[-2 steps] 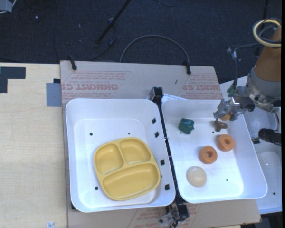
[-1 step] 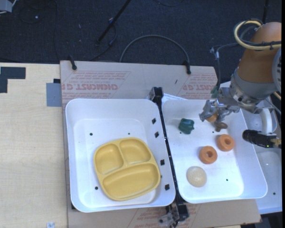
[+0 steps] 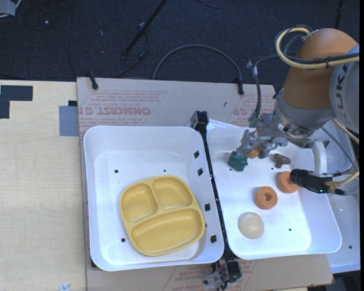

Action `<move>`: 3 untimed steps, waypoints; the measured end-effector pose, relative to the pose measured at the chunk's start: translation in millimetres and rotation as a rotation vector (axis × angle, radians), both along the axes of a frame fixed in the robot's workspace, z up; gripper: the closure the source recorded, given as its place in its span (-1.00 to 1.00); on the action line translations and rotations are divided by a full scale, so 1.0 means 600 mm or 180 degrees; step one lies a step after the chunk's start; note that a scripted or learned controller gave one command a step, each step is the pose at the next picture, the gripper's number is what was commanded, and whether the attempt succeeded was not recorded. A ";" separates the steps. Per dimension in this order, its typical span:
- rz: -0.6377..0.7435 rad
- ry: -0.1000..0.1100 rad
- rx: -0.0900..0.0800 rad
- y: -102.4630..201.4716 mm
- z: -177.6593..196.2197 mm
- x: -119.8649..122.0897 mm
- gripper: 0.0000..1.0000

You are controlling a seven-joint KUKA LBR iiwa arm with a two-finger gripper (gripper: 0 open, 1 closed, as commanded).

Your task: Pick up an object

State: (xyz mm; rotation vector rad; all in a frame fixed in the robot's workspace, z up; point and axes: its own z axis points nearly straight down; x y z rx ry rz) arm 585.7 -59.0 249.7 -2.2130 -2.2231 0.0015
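The gripper (image 3: 250, 145) hangs over the upper part of the right bin (image 3: 327, 235), reaching in from the right below the arm's orange band (image 3: 318, 59). How its tips stand cannot be made out at this slant. Just below and left of it lies a small dark green object (image 3: 237, 160) on the bin floor, close to the gripper tip, though whether they touch is not clear. A little orange bit (image 3: 253, 153) shows right beside the gripper, and a small brown piece (image 3: 281, 159) lies just to its right. Further down the same bin sit an orange ring-shaped doughnut (image 3: 266, 197), a second orange piece (image 3: 287, 182) near it, and a pale round object (image 3: 251, 225) near the front. The left bin (image 3: 103, 162) holds one thing, a yellow divided plate (image 3: 162, 214) with three compartments, lying flat. Both bins rest on a cardboard sheet (image 3: 127, 105) printed in red, the lettering upside down and not readable with confidence.
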 end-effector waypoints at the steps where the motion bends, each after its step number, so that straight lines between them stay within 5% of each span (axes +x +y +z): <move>1: -0.0005 0.0003 -0.0005 0.068 -0.005 -0.019 1.00; 3: -0.0001 0.0008 -0.0006 0.235 -0.009 -0.044 1.00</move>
